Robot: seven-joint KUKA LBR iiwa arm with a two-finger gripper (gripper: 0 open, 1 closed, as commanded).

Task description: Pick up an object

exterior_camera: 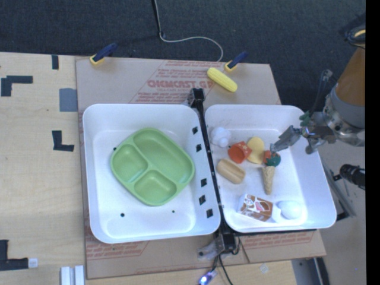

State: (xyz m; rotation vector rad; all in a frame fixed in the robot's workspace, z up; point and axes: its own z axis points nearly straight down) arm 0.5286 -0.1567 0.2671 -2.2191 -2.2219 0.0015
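Note:
The right bin (pixel 309 177) holds several toy foods: a red tomato (pixel 238 152), a yellow piece (pixel 256 148), a small red strawberry (pixel 272 158), an ice cream cone (pixel 269 177), a hot dog bun (pixel 231 171), a printed carton (pixel 256 207), a white egg (pixel 290 209) and a whitish piece (pixel 221 136). My gripper (pixel 295 145) hangs over the bin's right part, open, nothing between its fingers. Its left finger (pixel 282 142) points down toward the strawberry and stands just above and to the right of it.
The left bin (pixel 98 177) holds a green divided plate (pixel 152 165). A yellow toy corn cob (pixel 222 79) lies on the cardboard behind the bins. Two clamps (pixel 104 53) pin the cardboard's back edge. A cable runs across the dark floor behind.

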